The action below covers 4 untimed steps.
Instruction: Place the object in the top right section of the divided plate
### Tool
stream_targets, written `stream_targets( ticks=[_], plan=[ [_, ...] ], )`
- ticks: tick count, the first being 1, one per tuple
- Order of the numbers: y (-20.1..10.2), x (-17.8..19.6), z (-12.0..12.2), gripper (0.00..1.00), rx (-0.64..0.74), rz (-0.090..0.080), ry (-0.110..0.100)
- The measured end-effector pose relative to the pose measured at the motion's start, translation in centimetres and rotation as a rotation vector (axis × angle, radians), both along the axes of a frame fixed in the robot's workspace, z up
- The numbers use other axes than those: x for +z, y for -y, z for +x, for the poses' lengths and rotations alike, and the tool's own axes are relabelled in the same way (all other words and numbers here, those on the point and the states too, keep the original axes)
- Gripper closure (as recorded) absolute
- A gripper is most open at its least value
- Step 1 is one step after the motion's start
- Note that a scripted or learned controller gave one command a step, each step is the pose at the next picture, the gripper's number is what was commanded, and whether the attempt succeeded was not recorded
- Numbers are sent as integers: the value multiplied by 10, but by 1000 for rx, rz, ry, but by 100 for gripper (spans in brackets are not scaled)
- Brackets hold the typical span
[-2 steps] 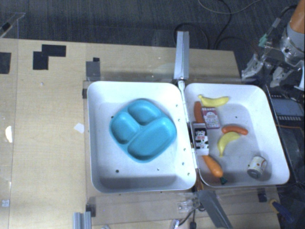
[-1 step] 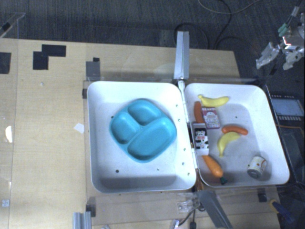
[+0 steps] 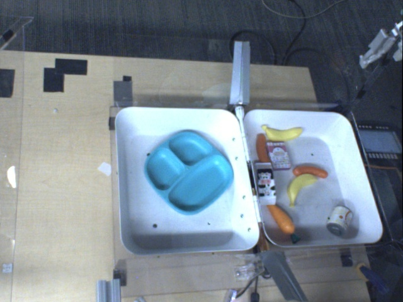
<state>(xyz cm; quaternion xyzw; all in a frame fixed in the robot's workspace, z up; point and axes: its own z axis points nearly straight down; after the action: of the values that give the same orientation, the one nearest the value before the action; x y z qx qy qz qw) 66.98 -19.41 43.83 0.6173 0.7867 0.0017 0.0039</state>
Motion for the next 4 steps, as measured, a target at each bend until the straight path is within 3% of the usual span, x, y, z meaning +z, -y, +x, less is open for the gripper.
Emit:
stream_targets(
  ticks=[1,2,3,4],
  plan=[
    [-2,-20,0,0,150,-2,0],
    [-58,-5,0,0,481,-3,1],
    [-107,-138,-16,0,624,-2,-1],
    [-82,-120,-49,0,771,-5,1]
  ],
)
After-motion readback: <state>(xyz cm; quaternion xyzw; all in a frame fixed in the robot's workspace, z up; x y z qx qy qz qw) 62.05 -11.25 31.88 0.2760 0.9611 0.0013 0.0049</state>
